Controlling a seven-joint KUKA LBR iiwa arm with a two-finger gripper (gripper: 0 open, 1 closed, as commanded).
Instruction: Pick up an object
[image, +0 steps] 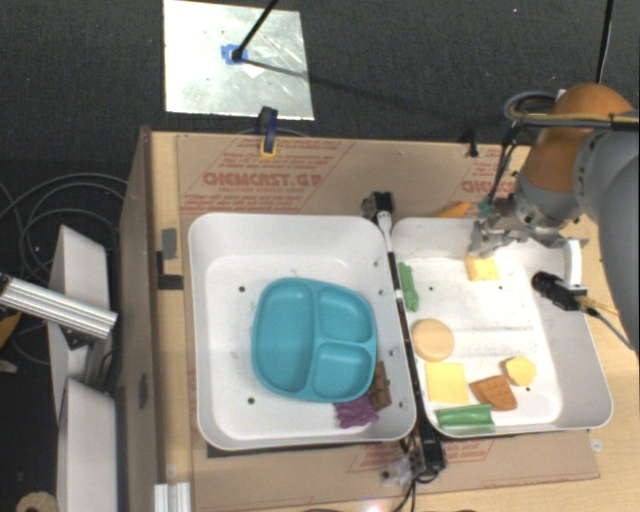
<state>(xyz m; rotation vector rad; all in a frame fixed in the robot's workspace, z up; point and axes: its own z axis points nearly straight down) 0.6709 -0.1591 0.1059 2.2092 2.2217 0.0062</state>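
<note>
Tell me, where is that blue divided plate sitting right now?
The blue divided plate lies in the left bin, toward its front right, with a purple piece and a brown piece at its near edge.

Two white bins (215, 300) sit side by side. The left one holds one blue plate (312, 340), one purple piece (352, 412) and one brown piece (381, 388). The right bin (585, 385) holds seven toy foods.

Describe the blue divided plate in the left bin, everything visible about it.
The blue plate is a rounded, turquoise, plastic-looking tray with three compartments: one large on its left, two smaller on its right. It lies flat, upright, slightly rotated, in the middle of the left bin. A purple item and a brown piece sit against its lower right edge.
</note>
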